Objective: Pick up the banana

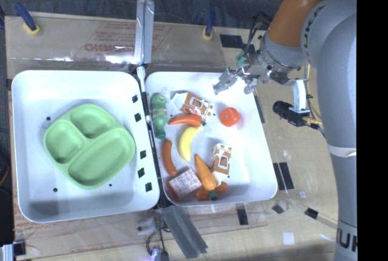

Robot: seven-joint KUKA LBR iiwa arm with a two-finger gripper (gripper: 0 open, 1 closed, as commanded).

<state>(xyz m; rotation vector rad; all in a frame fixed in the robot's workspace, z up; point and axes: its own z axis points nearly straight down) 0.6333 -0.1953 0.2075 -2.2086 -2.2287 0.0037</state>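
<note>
From above, the banana (187, 141) lies in the middle of the right bin (262, 157), between a red pepper (183, 120) and a carrot (205, 172). The gripper (234, 80) hovers over the bin's far edge, fingers spread, holding nothing.

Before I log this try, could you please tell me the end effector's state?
End effector: open, holding nothing, above the right bin's far edge.
</note>
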